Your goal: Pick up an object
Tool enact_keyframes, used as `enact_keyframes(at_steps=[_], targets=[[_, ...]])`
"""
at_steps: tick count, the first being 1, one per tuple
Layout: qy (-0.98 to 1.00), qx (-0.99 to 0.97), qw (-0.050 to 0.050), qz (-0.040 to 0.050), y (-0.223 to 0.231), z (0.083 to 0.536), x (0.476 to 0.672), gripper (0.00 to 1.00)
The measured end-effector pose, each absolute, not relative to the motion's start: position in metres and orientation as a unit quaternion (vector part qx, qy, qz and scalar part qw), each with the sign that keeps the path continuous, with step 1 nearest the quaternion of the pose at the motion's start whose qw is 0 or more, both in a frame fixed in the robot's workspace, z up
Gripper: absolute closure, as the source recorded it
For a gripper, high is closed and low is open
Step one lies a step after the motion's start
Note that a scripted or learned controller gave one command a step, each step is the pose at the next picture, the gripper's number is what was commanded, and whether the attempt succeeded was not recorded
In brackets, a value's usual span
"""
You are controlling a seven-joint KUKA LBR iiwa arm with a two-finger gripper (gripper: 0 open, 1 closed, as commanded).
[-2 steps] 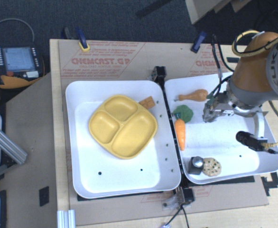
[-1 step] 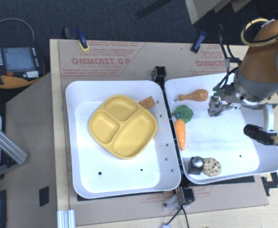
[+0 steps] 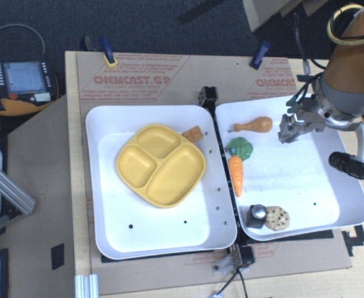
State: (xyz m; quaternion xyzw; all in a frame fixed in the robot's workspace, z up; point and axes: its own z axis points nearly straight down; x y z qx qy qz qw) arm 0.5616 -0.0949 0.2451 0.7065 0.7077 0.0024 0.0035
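Drumstick (image 3: 254, 126) lies near the hand (image 3: 287, 131), whose grip state is unclear.

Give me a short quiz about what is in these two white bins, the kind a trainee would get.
1. True or false: the yellow divided plate lies in the same bin as the carrot.
2. Which item lies closest to the end effector? A) the cookie B) the chicken drumstick C) the carrot
3. Fill in: the green broccoli touches the top end of the ____.

Key
1. False: the plate is in the left bin, the carrot in the right bin.
2. B.
3. Carrot.
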Motion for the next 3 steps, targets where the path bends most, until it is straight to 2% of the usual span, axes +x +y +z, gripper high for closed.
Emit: enact_keyframes(at_steps=[1,3], targets=[[0.709,0.705,-0.001,-0.0003,-0.038,0.232,0.57,1.0],[0.709,0.705,0.0,0.0008,0.078,0.232,0.572,1.0]])
